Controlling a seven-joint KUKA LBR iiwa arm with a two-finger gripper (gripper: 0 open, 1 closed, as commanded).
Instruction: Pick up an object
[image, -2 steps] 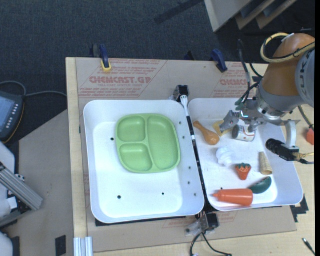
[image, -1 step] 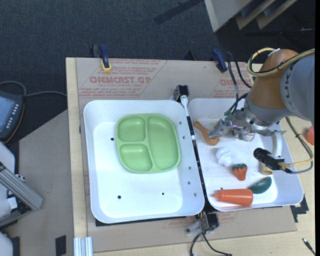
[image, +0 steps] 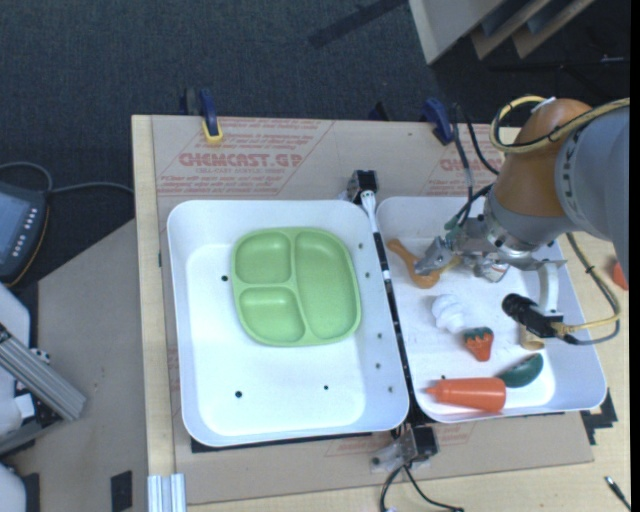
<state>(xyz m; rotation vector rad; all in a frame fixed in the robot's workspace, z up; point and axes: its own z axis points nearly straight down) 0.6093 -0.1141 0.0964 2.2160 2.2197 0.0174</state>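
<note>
The right bin (image: 580, 372) holds several small items. A tan-orange piece (image: 402, 252) lies at its upper left. A white lump (image: 449, 312) sits near the middle, with a small red-orange strawberry-like toy (image: 479, 343) just below it. An orange carrot (image: 468, 393) lies along the front edge beside a dark green piece (image: 523, 371). My gripper (image: 436, 262) hangs low over the upper left of this bin, pointing left. Its tip is just right of the tan-orange piece and above the white lump. I see nothing held in it.
The left bin (image: 200, 330) carries a light green divided plate (image: 296, 285). The arm's grey and orange body (image: 545, 170) covers the right bin's upper right. Cables and a black part (image: 530, 313) trail over the bin's right side. Blue clamps (image: 210, 112) grip the board's far edge.
</note>
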